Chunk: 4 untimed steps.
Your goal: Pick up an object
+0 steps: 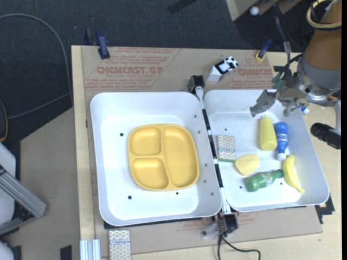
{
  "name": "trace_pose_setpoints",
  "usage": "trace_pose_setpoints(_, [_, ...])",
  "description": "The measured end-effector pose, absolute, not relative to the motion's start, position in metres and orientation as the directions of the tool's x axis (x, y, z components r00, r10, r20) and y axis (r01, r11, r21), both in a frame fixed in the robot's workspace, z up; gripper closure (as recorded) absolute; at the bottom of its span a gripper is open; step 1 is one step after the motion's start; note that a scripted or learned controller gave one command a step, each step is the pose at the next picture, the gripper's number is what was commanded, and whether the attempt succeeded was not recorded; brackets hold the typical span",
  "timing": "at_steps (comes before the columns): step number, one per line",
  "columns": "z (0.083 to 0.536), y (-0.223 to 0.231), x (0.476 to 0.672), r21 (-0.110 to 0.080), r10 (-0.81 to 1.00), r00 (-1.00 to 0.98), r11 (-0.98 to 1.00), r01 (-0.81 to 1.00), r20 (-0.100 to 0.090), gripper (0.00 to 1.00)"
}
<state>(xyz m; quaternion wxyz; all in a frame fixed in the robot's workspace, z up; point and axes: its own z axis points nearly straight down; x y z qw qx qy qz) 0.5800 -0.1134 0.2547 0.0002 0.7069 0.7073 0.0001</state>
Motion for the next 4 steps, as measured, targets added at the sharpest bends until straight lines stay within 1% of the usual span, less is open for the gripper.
trace_pose_setpoints(1, [0.186, -0.16, 0.613, -0.002, 1.0, 0.001, -0.001, 1.0, 0.0, 0.0])
trace_pose_setpoints(2, [0.099, -0.181, 0.596, 0.006, 1.0, -0.005, 0.005, 1.0, 0.004, 0.0])
trace_pose_setpoints(3, [0.107, -0.184, 0.595, 0.004, 1.0, -0.003, 0.003, 1.0, 0.0, 1.0])
trace_pose_setpoints(4, [0.087, -0.114, 0.59, 0.006, 1.0, -0.001, 0.001, 1.0, 0.0, 1.0])
